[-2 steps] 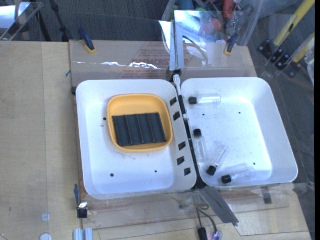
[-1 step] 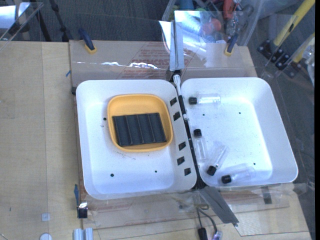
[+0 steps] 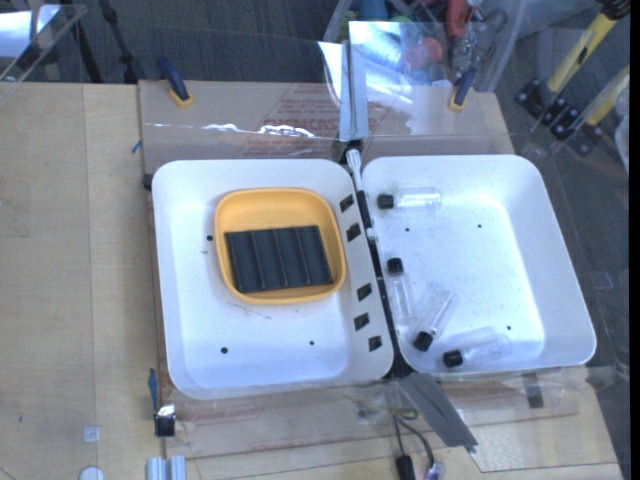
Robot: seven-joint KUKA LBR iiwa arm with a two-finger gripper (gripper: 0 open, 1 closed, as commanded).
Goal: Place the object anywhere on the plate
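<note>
A dark grey ridged block [image 3: 278, 258] lies flat on the yellow plate [image 3: 232, 213], covering most of the plate's floor, its ribs running front to back. The plate sits in the left white bin [image 3: 190, 338], toward the bin's back and its right wall.

The right white bin [image 3: 520, 258] holds four clear vials with black caps. One vial [image 3: 410, 200] lies near the back-left corner. Another [image 3: 398, 286] lies along the left wall. A third [image 3: 433, 320] lies tilted just beside it, and the fourth [image 3: 475, 350] lies by the front edge.

Both bins rest on the pale wooden table [image 3: 60, 268]. A clear tub [image 3: 440, 18] of coloured items stands beyond the table's back edge.
</note>
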